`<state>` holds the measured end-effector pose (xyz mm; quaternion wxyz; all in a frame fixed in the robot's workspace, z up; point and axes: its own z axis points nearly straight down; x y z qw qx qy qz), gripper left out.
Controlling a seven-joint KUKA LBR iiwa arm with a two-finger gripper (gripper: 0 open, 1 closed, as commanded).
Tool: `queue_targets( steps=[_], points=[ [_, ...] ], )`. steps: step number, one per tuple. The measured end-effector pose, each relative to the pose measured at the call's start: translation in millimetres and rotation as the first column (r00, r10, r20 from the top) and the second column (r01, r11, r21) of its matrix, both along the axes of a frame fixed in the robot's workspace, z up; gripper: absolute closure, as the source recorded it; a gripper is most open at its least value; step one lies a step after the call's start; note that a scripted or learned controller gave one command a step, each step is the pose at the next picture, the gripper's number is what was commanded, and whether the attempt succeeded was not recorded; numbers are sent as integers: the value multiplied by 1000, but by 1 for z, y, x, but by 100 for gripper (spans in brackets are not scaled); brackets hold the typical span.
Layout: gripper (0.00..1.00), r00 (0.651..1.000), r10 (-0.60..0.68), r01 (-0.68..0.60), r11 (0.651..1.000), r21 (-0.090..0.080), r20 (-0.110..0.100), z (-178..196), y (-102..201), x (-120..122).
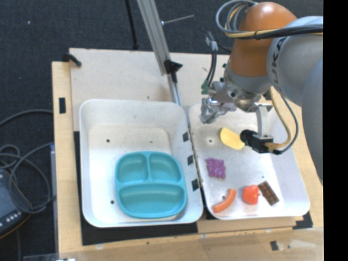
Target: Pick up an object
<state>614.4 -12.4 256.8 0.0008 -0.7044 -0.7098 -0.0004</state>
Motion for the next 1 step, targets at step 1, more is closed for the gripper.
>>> queue_targets(
  steps=[1],
  points=[
    [100, 1000, -1, 1, 1000, -1, -1, -17, 52, 2]
  ],
)
